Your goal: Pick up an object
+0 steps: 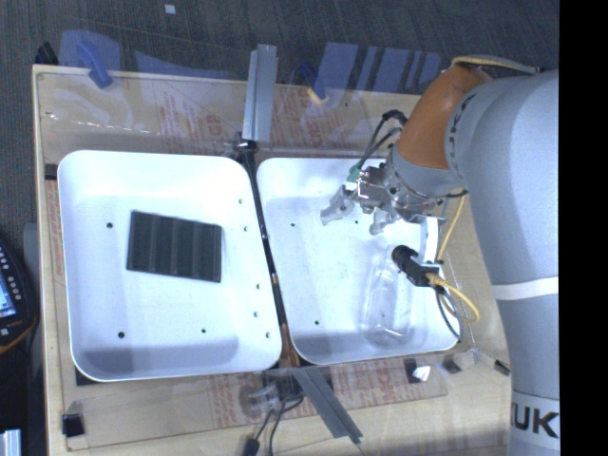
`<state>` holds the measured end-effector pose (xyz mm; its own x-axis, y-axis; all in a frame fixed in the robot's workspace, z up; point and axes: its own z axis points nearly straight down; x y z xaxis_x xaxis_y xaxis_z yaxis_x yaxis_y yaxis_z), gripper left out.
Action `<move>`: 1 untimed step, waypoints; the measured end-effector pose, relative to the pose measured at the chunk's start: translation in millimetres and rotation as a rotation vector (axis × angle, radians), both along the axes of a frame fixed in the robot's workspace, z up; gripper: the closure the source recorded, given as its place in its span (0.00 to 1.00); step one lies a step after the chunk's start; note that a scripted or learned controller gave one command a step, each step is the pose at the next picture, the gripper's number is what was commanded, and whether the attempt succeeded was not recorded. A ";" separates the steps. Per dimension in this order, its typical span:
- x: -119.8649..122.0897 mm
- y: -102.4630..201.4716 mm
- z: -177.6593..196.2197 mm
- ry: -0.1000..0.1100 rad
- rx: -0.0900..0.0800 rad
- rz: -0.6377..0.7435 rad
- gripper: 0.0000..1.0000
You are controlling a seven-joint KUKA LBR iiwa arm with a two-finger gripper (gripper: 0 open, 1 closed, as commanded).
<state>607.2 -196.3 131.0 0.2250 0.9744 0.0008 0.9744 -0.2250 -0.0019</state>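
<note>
Two shallow white plastic bins, left (pixel 85 255) and right (pixel 313 302): smooth, slightly glossy, soft sheen on the floors. Dark rectangular ribbed pad (pixel 175 246) in the left bin: matt, grooved surface. Clear plastic bottle (pixel 388 307) in the right bin: transparent, glossy, faint highlights. Pale wooden tabletop (pixel 142 112): matt, partly under a clear shiny film. Silver metal claw (pixel 359 215): bare, dull gleam. Grey arm casing (pixel 513 188): smooth, satin; orange band (pixel 432 126) smooth.

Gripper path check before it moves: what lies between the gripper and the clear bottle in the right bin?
In the camera view, bare white bin floor separates the gripper from the clear bottle lying below it.
</note>
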 end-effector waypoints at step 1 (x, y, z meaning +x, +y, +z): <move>-12.8 -6.2 124.7 0.000 0.000 -0.176 0.00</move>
<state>594.3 -202.5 255.7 0.3917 0.9201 0.0005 0.9201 -0.3917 -0.0013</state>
